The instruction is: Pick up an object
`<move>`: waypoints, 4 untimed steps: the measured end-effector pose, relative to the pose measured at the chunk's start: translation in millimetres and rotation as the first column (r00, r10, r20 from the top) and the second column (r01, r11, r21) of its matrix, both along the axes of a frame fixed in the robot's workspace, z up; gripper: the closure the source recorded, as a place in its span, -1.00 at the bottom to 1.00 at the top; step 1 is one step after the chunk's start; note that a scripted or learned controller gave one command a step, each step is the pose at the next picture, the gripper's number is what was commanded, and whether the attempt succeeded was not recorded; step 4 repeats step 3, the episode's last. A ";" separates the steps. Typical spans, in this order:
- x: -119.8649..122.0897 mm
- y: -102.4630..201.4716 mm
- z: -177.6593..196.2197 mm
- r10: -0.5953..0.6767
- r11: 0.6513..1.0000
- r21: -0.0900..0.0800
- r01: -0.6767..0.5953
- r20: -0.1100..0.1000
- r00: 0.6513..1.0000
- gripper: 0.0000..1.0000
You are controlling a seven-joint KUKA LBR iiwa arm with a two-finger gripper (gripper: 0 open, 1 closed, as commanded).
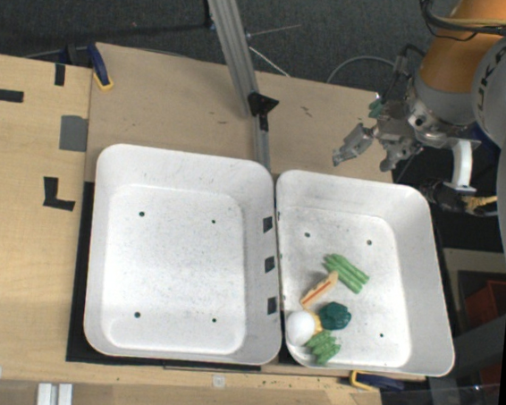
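- The gripper [372,155] hangs above the far rim of the right bin [399,347], well apart from the toys; its fingers stand apart with nothing between them.
- The toys cluster near the bin's near-left corner: a green bean [346,272], an orange stick [318,290], a dark green lump [334,316], a white ball [300,324] and a small green piece [322,346].
- Risk: the ball, lump and small piece touch or nearly touch, so a descent there may nudge things aside or close on two at once.
- Risk: the ball sits against the bin wall, leaving little finger room, and it would likely roll.
- The bean's long axis runs from upper-left to lower-right; the stick's runs from lower-left to upper-right, one end close to the bean.
- The bean looks the safest target, grasped across its axis.
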State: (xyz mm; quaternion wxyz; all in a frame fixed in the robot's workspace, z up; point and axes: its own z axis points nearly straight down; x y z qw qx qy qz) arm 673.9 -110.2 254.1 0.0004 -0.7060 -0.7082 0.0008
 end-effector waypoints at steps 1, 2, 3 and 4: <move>0.0 -0.2 0.0 -0.001 1.000 -0.001 0.001 0.000 1.000 -1.00; 1.8 -8.0 -48.7 -0.002 1.000 -0.001 0.002 -0.005 1.000 -1.00; 4.8 -3.0 -94.4 0.000 1.000 0.000 0.000 -0.005 1.000 -1.00; 4.8 -3.0 -94.4 0.000 1.000 0.000 0.000 -0.005 1.000 -1.00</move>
